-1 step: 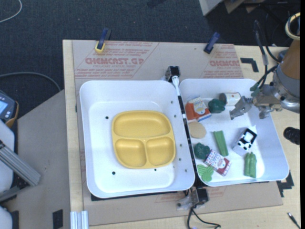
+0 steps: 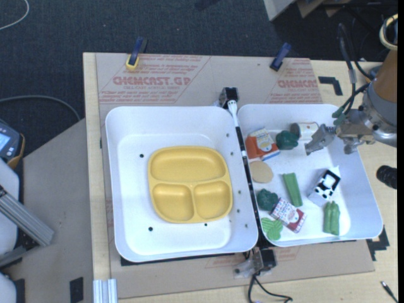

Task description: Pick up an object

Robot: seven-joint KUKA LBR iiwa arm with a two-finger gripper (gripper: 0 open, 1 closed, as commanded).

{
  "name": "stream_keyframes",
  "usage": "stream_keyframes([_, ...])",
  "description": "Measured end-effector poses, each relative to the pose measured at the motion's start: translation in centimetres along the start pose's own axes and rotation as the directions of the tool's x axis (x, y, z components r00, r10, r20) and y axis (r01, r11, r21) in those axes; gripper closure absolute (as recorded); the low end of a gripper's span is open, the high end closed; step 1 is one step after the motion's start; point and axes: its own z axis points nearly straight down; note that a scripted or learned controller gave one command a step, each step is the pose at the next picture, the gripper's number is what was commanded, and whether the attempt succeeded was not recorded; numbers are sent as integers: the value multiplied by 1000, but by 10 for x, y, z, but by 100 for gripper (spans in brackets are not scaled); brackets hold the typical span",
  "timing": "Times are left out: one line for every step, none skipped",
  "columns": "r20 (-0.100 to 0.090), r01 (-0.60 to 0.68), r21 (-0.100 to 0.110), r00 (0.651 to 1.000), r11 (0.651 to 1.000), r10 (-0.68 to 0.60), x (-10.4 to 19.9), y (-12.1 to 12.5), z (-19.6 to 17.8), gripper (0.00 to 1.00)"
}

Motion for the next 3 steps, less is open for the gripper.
stream_keyframes([-1,-1,5,1000,1000,1,-4,-2,44,0])
stream_keyframes([-2,0,7,1000,1000,0,7,-6,97,0])
stream_keyframes([-1,0,4,1000,1000,0,10,3,154,0])
